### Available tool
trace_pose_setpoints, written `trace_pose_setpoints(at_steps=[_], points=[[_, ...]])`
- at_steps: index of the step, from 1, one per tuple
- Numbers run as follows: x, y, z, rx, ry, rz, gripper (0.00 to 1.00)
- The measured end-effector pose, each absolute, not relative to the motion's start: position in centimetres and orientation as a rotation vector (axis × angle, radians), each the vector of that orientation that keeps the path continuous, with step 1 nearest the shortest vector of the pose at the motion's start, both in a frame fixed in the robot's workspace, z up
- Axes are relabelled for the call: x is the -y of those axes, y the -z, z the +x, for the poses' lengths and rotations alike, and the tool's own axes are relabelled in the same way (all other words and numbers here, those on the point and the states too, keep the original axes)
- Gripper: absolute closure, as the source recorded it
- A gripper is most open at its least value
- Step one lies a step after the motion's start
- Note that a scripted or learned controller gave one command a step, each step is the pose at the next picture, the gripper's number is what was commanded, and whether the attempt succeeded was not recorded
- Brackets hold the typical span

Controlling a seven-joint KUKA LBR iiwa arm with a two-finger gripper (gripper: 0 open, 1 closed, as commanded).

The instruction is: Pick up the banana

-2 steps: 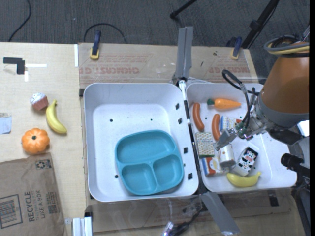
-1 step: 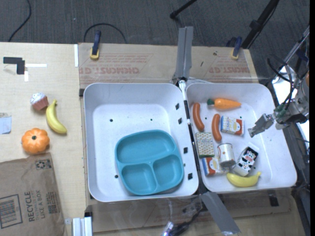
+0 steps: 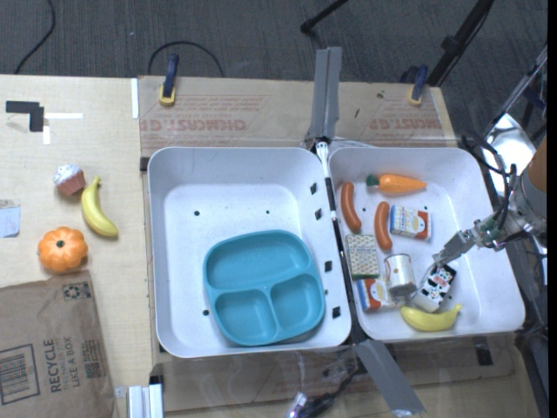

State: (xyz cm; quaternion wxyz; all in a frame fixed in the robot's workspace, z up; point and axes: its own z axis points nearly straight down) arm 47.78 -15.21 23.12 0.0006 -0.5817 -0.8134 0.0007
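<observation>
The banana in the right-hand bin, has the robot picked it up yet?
Not yet. The banana lies on the floor of the right bin, near its front edge. The gripper hangs above the small cow-print carton just behind it. Reaching, grasping and lifting remain.

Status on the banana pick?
Gripper low over right bin, holding nothing visible. Banana at front wall, untouched. Cow carton sits between.

Tray (image 3: 261, 287) in left bin (image 3: 174, 233); banana (image 3: 430, 319) at right bin (image 3: 487, 233) front, tool (image 3: 446, 252) above.
</observation>
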Motion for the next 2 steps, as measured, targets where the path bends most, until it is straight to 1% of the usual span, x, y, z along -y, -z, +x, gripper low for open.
trace_pose_setpoints(at_steps=[1, 2], points=[[11.2, -25.0, 47.9, 2.728, -0.001, -1.562, 0.00], [2.2, -23.6, 47.8, 2.783, -0.002, -1.455, 0.00]])
